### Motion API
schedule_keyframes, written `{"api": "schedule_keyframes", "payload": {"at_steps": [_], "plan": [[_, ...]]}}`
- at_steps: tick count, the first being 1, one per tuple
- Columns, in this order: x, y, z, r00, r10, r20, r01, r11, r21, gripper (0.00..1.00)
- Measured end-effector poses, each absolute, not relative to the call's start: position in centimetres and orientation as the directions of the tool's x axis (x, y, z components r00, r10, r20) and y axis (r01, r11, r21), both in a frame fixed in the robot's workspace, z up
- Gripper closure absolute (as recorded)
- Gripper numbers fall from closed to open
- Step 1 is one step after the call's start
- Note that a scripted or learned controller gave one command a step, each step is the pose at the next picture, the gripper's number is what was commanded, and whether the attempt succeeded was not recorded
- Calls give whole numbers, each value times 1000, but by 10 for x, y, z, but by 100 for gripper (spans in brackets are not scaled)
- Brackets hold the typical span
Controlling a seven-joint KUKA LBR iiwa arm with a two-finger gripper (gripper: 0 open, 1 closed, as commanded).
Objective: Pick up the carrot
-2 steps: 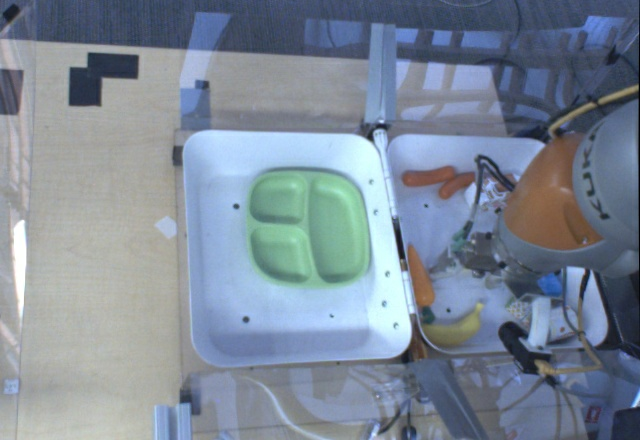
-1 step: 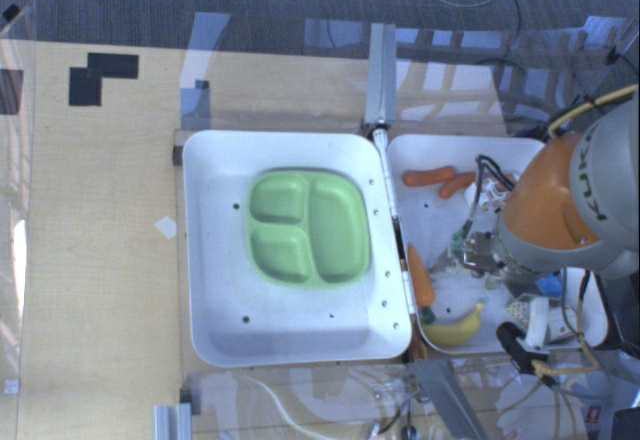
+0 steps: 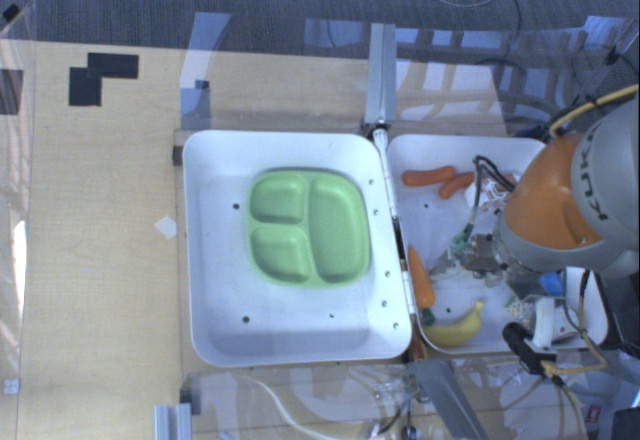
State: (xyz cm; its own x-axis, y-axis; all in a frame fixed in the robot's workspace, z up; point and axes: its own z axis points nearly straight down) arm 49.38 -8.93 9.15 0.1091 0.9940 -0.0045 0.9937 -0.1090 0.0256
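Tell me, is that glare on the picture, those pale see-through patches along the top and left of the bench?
In the camera view, yes, they look like reflections off clear panels around the bench, palest behind the two bins. The light is soft and even: the green tray casts almost no shadow, and the carrot and banana read sharply. The arm looks slightly soft.

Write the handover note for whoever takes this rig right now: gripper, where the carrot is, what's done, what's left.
Gripper: low inside the right bin, under the arm's orange band; whether it is open or shut cannot be read from this view.
Carrot: lying along the right bin's left wall, apart from the gripper, just above the banana. Two sausages lie at the bin's far end.
Left bin holds a green divided plate.
Done: arm is down in the correct bin.
Left: get onto the carrot, grasp it, lift it.
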Motion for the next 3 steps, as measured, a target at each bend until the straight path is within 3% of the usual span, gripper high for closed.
{"api": "schedule_keyframes", "payload": {"at_steps": [1,2,3], "plan": [[492,-85,90,634,773,11,773,-635,10,0],[494,-85,102,627,779,14,779,-627,16,100],[488,-31,184,955,298,2,298,-955,0,100]]}}
